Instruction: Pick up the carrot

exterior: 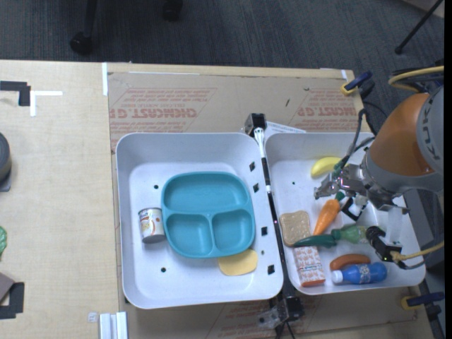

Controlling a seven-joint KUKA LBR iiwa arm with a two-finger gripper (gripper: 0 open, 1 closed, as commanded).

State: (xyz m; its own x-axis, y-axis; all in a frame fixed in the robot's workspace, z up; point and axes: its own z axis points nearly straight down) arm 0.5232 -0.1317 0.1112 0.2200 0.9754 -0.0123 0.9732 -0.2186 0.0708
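Carrot [325, 216] lies tilted in the right bin [296, 171], just right of the bread slice [295, 226], its green top [332, 237] below. Gripper [339, 187] hovers right at the carrot's upper end; whether it's released or clenched, can't tell. Banana [325, 165] sits above the carrot.

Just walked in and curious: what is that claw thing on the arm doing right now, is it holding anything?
Tool: it sits just above the top end of the carrot in the right bin; open or closed cannot be told, and no hold on the carrot is visible.
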